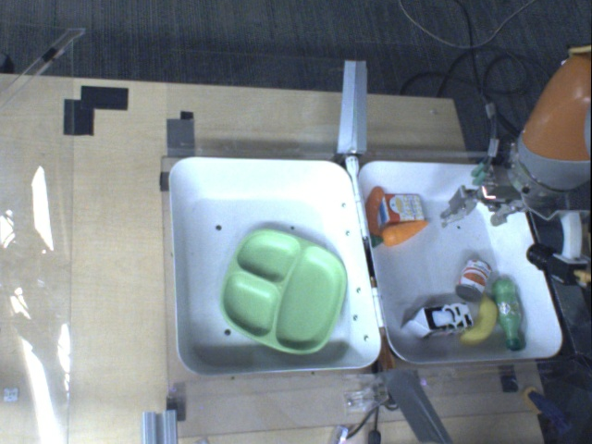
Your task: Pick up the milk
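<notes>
You are at the very start of this job: nothing is lifted yet, and the whole pick remains to do. Your claw [481, 209] hangs over the far part of the right bin [546, 345], and as far as the slanted view lets you judge, its two fingers [458, 207] stand spread apart with nothing between them. The milk [444, 318], which you can take to be the small black-and-white carton, lies on its side on the bin floor well apart from the claw, toward the near edge of the bin and a little to the view's left of the claw. It is not alone there: a banana [481, 326] touches or nearly touches it on the side closer to the arm, a green bottle [507, 314] lies just past the banana, and a small can [475, 277] sits between the claw and that cluster. Off to the view's left of the claw, close by, an orange carton [400, 209] rests against the bin's dividing wall with a carrot-like piece [403, 234] beside it; it is nearer the claw than the target is, so do not mistake it for the milk. Further left, beyond that wall, the left bin [194, 248] carries a green divided plate [285, 289], which plays no part. What is left, then, is the travel over to the carton, the descent, the closing and the lift.
</notes>
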Action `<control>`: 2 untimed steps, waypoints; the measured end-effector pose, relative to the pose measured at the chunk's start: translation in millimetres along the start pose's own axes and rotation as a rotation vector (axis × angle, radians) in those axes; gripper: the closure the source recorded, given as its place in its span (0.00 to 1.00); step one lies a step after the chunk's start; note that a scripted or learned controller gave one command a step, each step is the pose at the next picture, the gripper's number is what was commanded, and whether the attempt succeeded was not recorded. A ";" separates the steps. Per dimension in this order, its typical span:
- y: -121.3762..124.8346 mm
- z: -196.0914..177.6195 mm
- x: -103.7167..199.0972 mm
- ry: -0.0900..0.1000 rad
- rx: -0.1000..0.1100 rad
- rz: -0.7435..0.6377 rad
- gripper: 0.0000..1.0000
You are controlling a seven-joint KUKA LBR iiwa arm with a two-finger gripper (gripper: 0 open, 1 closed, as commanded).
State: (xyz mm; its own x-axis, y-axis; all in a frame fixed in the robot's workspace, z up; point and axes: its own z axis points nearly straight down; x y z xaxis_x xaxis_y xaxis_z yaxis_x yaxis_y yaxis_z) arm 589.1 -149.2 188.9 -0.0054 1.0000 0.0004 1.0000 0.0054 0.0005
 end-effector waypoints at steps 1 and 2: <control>-71.6 100.7 44.9 0.000 -0.011 0.173 0.00; -46.3 25.9 3.0 -0.002 -0.003 0.158 0.00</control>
State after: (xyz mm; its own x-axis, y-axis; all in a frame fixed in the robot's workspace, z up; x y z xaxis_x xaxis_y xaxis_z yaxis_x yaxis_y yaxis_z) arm 542.8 -146.5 163.0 0.1524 0.9883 -0.0009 0.9883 -0.1524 0.0036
